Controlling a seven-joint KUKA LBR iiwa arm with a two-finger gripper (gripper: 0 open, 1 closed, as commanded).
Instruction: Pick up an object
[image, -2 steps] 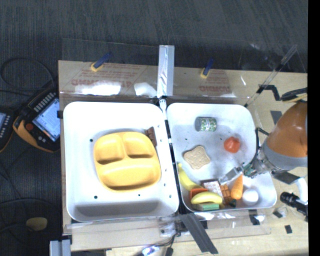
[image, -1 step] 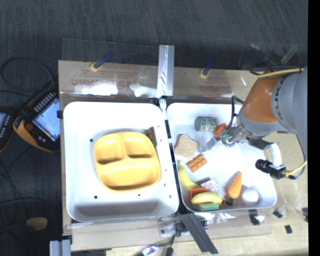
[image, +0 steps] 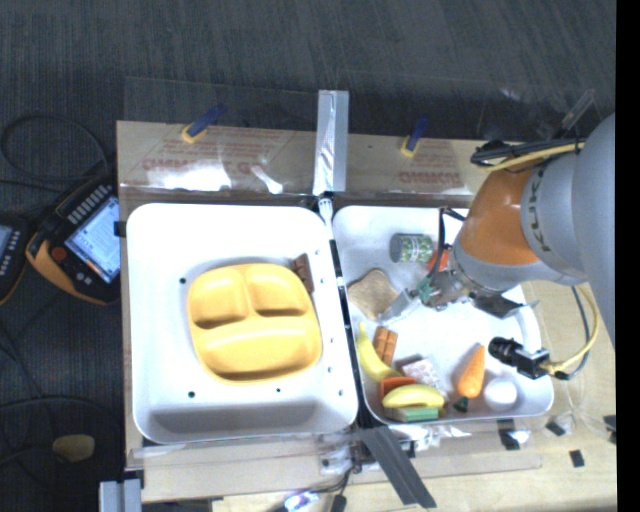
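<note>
Objects to pick: toy food scattered in the right bin (image: 535, 330); none lifted yet, none seen between the jaws.
Gripper (image: 412, 297): low inside the right bin, near its middle, tip aimed left toward the tan bread slice (image: 372, 292).
Jaws: too small and dark against the clutter to read; cannot tell whether open or closed.
Likely target: bread slice, judged from the tip sitting just beside its right edge.
Doing it well: a flat slice gives little to pinch, so the jaws should straddle one edge and come down square before closing.
Easier options: carrot (image: 471, 369) stands apart on bare bin floor; green can (image: 411, 247) lies alone near the far wall.
Crowding: banana (image: 372, 357), small brown piece (image: 387, 345) and a stacked pile with a second banana (image: 413, 399) sit close together at the near left corner; a grab there risks catching two.
Obstacle: divider wall between bins lies just left of the bread, limiting approach from that side.
Other things: white egg-like piece (image: 500, 393) near corner; yellow tray (image: 255, 318) in the left bin (image: 150, 300); handheld controller (image: 85, 243) left of the table.
</note>
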